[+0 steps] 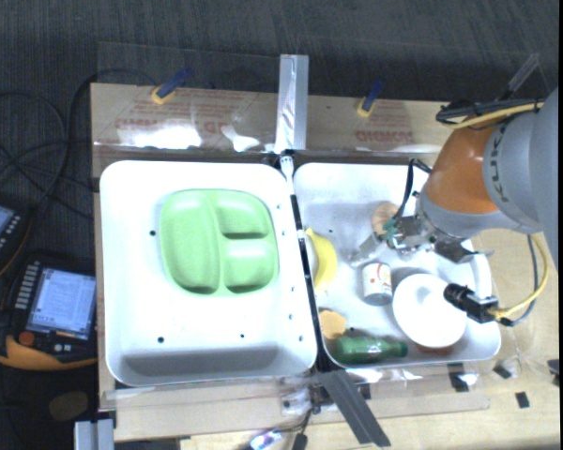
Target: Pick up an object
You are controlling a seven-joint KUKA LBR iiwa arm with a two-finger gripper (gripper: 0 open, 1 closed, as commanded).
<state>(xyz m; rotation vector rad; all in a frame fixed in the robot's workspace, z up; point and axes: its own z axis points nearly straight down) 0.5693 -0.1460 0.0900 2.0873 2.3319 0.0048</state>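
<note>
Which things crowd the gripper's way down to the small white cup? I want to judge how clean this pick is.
Nothing visible lies between the gripper and the small white cup just below it. The white plate sits close on the cup's right and the banana farther left.

Green divided tray (218, 242), yellow banana (324, 257), dark green bottle (366, 349), possibly red-marked white cup (376, 282).

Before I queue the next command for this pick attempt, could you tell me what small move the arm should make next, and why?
Probably a short descent. The tool hangs over the right bin, near the small white cup and white plate, with nothing visibly held. Lowering slightly toward the cup seems the likeliest way to reach something.
</note>
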